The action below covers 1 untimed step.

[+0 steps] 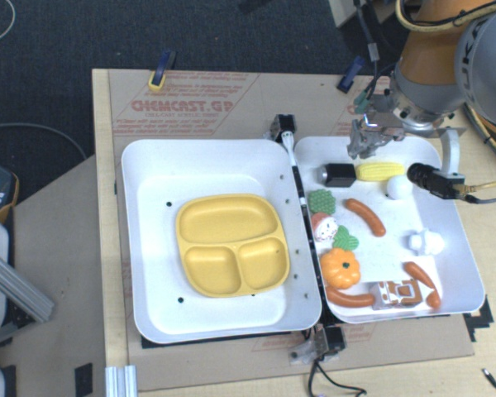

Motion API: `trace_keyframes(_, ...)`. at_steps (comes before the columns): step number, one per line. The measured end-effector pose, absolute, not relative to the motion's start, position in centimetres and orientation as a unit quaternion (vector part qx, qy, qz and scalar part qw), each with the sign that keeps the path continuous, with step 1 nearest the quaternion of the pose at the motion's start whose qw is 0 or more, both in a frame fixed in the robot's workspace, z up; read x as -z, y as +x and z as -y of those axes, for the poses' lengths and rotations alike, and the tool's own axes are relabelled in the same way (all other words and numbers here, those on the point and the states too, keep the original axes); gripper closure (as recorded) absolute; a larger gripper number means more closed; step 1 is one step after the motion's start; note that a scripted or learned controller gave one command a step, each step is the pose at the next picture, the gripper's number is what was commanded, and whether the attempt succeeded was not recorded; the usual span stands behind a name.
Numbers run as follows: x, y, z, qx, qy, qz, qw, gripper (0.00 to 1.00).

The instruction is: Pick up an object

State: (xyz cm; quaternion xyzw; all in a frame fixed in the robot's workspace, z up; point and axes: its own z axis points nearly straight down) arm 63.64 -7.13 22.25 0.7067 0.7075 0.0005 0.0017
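Bench: we log a tan board (107, 222) with red printed lettering along its far part, bearing two shallow white bins side by side.
Left bin (149, 172): smooth white plastic with rounded corners; we count a few small dark holes in its floor.
Yellow tray (230, 244): matte yellow plastic with soft rounded edges and three compartments, one wide at the far side and two smaller at the near side; it lies flat in the middle of the left bin.
Right bin (459, 255): the same white plastic, holding the small toy pieces.
Gripper (365, 143): dull grey metal, hanging at the far edge of the right bin, just behind the corn cob; we cannot tell whether its fingers are apart or together, and we see nothing between them.
Corn cob (379, 170): yellow, knobbly and long, lying flat beside a small black block (339, 174).
Sausage (365, 217): glossy orange-red and curved, lying near the bin's middle.
Pumpkin (341, 268): orange, ribbed and round with a green stem, at the near left of the right bin.
Green pieces (321, 201): bumpy and leafy-looking, by the bin's left wall.
Clamps: a blue and yellow one (159, 72) grips the board's far edge.
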Motion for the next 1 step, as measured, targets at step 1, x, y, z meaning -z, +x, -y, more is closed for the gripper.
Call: trace_keyframes(1,-23.4,62.71,7.0,-0.0002,0.707,-0.707,0.0,1.0)
